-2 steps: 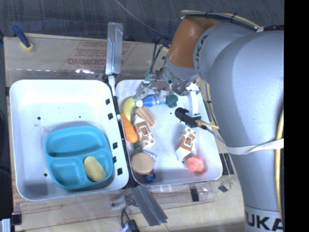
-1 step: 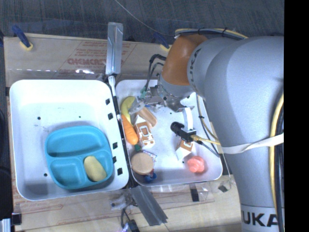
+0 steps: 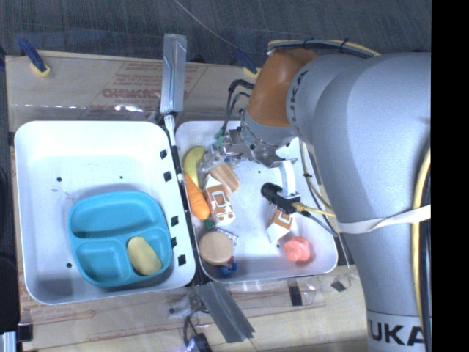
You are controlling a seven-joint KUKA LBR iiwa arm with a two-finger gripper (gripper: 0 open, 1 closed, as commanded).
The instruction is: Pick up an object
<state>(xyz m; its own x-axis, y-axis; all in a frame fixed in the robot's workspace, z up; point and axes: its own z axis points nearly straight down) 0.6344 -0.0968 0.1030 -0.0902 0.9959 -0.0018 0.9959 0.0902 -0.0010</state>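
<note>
the gripper hangs low in the right bin; whether it is spread or pinched can't be told. just below it lie a tan wedge-shaped block, a smooth yellow banana and an orange carrot. "kuka" marks the arm's base.

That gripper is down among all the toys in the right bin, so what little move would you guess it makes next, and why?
Probably a short drop straight down, then a close. The gripper hangs over the upper left of the right bin, just above the tan block and beside the banana. Nothing shows between its fingers, so no pick is evident yet, and the block looks the nearest target.
</note>
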